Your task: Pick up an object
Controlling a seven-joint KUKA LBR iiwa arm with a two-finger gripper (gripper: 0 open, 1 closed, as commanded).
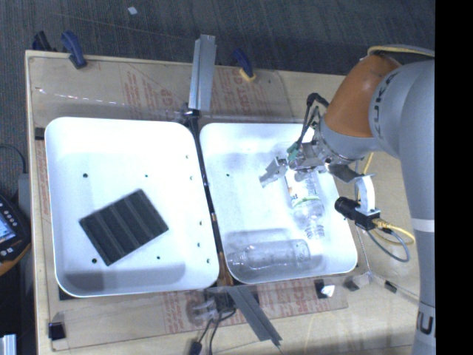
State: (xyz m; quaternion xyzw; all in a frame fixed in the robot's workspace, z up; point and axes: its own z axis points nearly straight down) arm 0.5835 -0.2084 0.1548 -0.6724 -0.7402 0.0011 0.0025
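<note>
A dark ribbed rectangular panel [123, 225] lies in the left white bin [63, 135]. In the right white bin [229, 143], a clear plastic bottle [267, 255] rests along the front wall, and a smaller clear labelled bottle [304, 202] lies just under the gripper [295, 161] (whether spread or closed, I cannot tell). A good pick means descending centred across the bottle's body. Its label is unreadable.

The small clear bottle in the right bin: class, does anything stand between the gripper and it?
Nothing visible does. The gripper sits directly over the upper end of the small clear bottle in the right bin. The larger clear bottle lies apart, along the bin's near wall.
</note>
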